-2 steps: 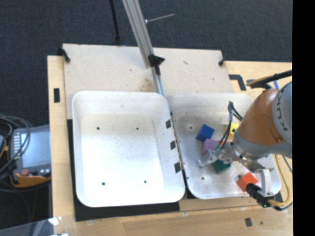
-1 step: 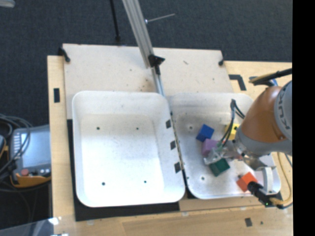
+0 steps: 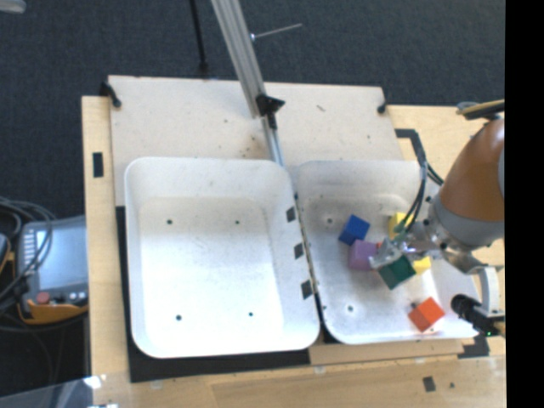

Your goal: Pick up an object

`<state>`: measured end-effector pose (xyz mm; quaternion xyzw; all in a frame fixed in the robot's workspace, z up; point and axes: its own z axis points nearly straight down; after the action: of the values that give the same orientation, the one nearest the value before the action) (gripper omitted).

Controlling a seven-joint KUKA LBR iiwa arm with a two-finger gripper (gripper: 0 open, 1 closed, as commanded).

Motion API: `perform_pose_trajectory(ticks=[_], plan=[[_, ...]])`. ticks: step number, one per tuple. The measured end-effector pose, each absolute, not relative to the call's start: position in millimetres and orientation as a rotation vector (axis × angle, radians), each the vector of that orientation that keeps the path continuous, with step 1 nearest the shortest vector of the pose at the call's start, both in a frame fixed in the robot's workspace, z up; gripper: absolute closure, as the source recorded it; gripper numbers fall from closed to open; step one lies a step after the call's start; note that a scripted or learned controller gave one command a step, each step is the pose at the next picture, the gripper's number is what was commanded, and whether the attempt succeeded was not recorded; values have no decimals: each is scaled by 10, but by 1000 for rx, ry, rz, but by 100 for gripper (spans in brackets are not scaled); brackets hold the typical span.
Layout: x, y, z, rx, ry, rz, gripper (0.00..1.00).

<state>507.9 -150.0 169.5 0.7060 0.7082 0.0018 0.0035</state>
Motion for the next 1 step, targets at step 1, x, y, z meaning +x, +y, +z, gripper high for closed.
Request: perform_pose_trajectory(ticks=[1], plan=[[5079, -1555, 2136, 2213, 2222, 5, 100]])
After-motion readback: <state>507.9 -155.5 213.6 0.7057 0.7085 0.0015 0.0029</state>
